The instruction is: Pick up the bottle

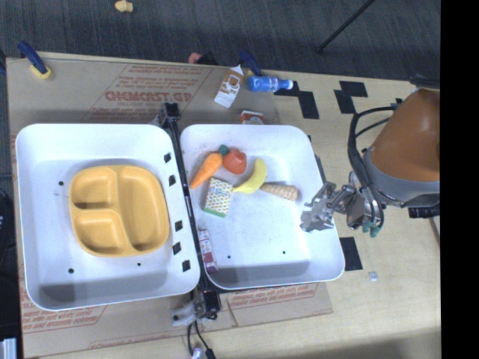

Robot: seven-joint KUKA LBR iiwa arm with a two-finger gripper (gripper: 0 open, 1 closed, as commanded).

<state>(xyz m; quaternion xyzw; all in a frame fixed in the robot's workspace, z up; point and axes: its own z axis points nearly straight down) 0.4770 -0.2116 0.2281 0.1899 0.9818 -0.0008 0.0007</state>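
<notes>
A small blue bottle [267, 84] with a white cap lies on its side on the cardboard behind the right bin [258, 264], outside it. My gripper [319, 215] hangs over the right rim of that bin, far in front of the bottle and to its right. Nothing shows in the gripper. The orange-banded wrist [408, 144] stands just right of the bin.
The right bin holds a carrot [206, 169], a red fruit [235, 160], a banana [253, 178], a small patterned box [218, 197] and a tan cone-like item [280, 192]. A yellow divided plate [120, 208] sits in the left bin. A small carton [228, 87] lies left of the bottle.
</notes>
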